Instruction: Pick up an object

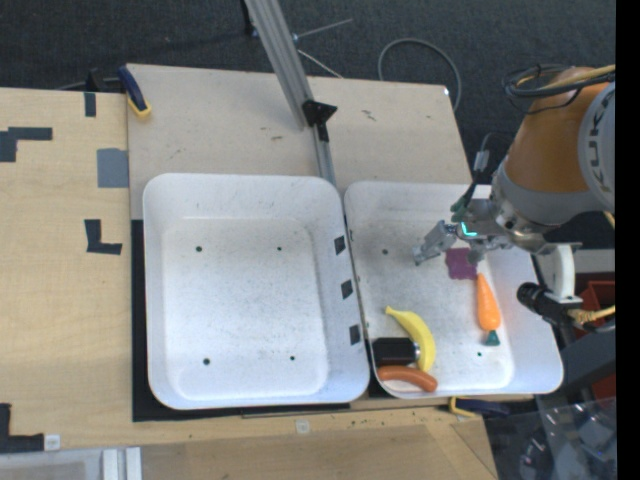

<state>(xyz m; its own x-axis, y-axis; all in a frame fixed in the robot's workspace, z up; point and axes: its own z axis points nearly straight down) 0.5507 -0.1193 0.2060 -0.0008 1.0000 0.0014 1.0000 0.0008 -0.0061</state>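
My gripper (447, 245) hangs over the right bin (400, 208), its grey fingers (432, 246) spread open and pointing left. A small purple block (461, 264) lies just below and right of the fingertips, not between them. An orange carrot (487, 305) lies right of centre in that bin, with a small teal piece (492, 338) at its lower end. A yellow banana (417, 334) curves near the bin's front, beside a black block (392, 350). A red-orange sausage shape (408, 378) rests at the front rim.
The left bin (180, 208) sits beside the right one, with black clips (347, 288) along the shared wall. A metal pole (285, 53) slants up from the back. The wooden bench (60, 188) extends left.
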